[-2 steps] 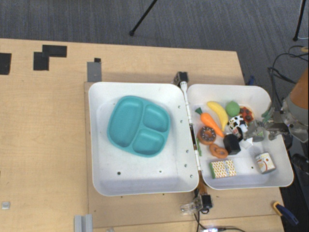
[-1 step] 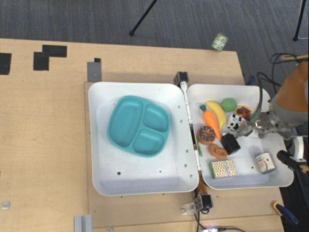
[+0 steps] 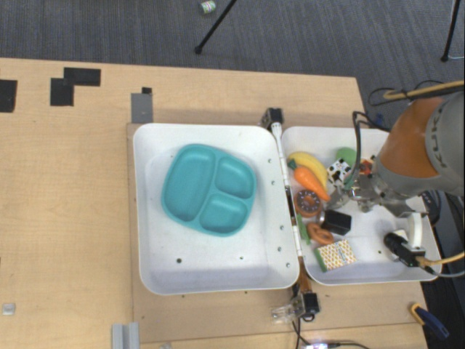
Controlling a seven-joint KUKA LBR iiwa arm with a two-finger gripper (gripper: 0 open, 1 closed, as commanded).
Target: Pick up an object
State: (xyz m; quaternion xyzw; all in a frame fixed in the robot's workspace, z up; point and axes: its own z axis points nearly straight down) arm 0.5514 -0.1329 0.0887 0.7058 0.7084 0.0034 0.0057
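The right bin (image 3: 370, 267) holds a pile of small objects along its left side. A yellow banana (image 3: 308, 163) lies over an orange carrot (image 3: 312, 181). Beside them are a green piece (image 3: 346, 155) and a black-and-white spotted toy (image 3: 337, 171). Lower down lie a round brown ring (image 3: 308, 203), a black block (image 3: 336, 220), an orange-red piece (image 3: 320, 233) and a patterned box (image 3: 336, 254). My gripper (image 3: 350, 193) hangs low in this bin, just right of the spotted toy and above the black block. Nothing is seen between its fingers.
The left bin (image 3: 167, 267) carries a teal divided plate (image 3: 209, 188). The grey arm with its orange band (image 3: 407, 147) covers the right bin's right side. A ridge (image 3: 285, 195) separates the two bins. Wooden bench surrounds them.
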